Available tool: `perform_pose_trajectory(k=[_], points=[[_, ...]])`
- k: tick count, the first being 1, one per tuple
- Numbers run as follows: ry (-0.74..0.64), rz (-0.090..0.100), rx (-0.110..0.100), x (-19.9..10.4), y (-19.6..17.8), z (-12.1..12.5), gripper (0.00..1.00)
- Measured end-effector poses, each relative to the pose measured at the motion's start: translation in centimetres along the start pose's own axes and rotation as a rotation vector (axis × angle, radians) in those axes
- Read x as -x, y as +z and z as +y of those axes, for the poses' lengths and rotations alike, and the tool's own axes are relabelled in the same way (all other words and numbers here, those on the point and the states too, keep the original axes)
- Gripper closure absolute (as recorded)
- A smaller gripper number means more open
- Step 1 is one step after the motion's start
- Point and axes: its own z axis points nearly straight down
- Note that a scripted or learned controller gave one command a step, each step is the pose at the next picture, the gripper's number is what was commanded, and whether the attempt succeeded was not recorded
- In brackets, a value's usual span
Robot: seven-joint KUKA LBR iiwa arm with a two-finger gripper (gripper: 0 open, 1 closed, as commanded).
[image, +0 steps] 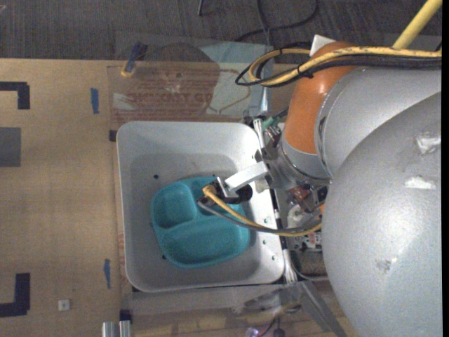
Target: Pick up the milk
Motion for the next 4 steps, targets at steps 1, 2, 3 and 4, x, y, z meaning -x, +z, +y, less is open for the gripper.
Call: perform_pose_trajectory(k=[1,2,3,4], points=[[0.212,0.007,0.003,-8.2,-12.3,3.9,0.0],[0.213,0.0,-0.001,-3.1,3.2,3.0,0.0],[0.07,0.004,0.002,-8.4,-13.0,4.4,0.0],[0.0,0.006,0.004,-9.8,-16.8,1.2,0.0]])
